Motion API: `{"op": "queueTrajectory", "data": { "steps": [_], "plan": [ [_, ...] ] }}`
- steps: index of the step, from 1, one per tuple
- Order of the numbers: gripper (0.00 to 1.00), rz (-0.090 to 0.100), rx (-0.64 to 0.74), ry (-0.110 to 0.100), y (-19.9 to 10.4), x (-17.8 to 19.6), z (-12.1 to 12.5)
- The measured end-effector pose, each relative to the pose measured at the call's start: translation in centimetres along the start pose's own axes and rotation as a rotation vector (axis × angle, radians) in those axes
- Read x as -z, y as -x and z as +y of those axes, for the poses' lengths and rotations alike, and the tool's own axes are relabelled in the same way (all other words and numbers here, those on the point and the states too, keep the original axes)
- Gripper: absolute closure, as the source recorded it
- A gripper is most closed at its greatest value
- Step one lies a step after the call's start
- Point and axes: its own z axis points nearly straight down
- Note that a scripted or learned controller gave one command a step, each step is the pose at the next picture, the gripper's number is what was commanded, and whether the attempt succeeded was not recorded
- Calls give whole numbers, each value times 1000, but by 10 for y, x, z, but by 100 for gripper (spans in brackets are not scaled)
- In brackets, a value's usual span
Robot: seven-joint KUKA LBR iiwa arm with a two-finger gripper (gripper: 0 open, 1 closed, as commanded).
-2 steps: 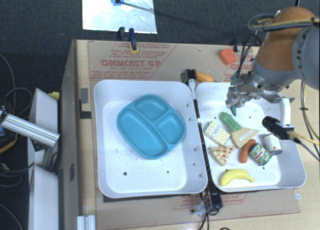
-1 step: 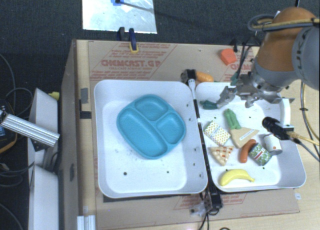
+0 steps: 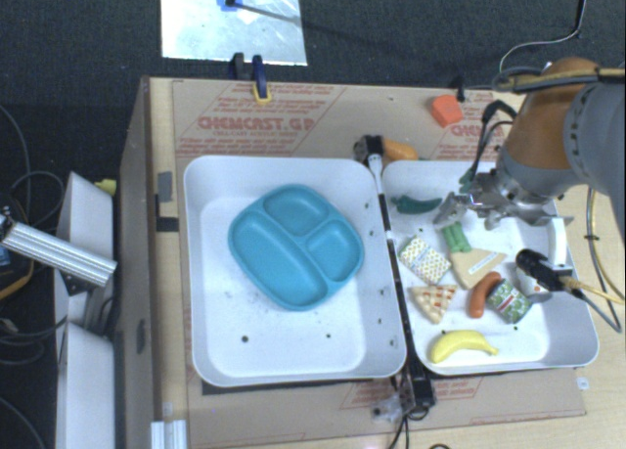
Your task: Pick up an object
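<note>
White right bin (image 3: 572,339), tool (image 3: 458,210) just above green piece (image 3: 456,238)

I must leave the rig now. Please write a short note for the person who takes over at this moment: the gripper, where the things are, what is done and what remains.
Gripper: low over the upper part of the right bin, just above the green piece. I cannot tell whether it is open or shut, and nothing is visibly held.
Right bin: dark green item, checkered piece, cheese wedge, waffle slice, sausage, small can, banana.
Left bin: blue divided plate.
Done: the arm is in place over the objects.
Left: grasp one object and lift it.
</note>
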Motion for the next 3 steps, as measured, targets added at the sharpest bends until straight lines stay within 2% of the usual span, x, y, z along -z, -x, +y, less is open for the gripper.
{"op": "queueTrajectory", "data": {
  "steps": [1,2,3],
  "plan": [
    [0,1,1,2,5,-37,1],
    [0,1,0,2,-9,-41,-56],
    [0,0,2,5,7,-40,-1]
  ]
}}
